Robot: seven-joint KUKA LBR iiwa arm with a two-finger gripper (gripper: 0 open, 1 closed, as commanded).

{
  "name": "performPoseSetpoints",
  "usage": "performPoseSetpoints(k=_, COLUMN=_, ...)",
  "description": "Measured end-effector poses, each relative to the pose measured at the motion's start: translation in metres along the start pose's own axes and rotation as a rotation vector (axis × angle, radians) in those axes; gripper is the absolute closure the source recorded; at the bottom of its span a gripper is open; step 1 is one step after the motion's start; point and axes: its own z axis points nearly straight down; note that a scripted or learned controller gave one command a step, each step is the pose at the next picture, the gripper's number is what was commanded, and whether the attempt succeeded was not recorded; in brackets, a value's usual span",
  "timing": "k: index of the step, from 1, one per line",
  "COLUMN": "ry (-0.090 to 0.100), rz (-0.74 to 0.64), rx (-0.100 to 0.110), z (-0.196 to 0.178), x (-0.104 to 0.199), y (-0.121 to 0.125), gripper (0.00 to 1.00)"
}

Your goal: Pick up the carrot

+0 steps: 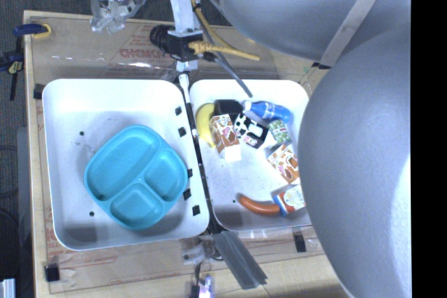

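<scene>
Arm: the grey KUKA arm [328,80] is seen across the top right of the view, covering the right edge of the right bin.
Left bin: a shallow white plastic bin [63,150] is set on the left half of the bench.
Right bin: a second shallow white bin [230,216] is set beside it, touching along the middle divide.
Plate: a turquoise three-compartment plastic plate [136,176] is laid in the middle of the left bin, tilted.
Gripper: the metal two-finger gripper [108,14] is held above the bench's far edge, beyond the far left bin wall; whether it is apart or together cannot be told.
Cartons: small printed cartons [225,134] are clustered in the far half of the right bin, beside a yellow banana [203,123] and a blue bottle [269,112].
Carrot: the orange carrot [256,205] is laid near the right bin's near edge, touching a printed pouch [290,200], well apart from the gripper and diagonally across both bins from it.
</scene>
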Motion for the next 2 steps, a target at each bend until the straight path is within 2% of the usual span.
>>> performPoseSetpoints(k=1, ry=0.001, rz=-0.439, rx=-0.001, z=0.005, x=-0.007, y=-0.053, gripper=1.0)
performPoseSetpoints(k=2, ry=0.0, rz=-0.997, rx=-0.003, z=-0.002, x=-0.01, y=-0.108, gripper=1.0)
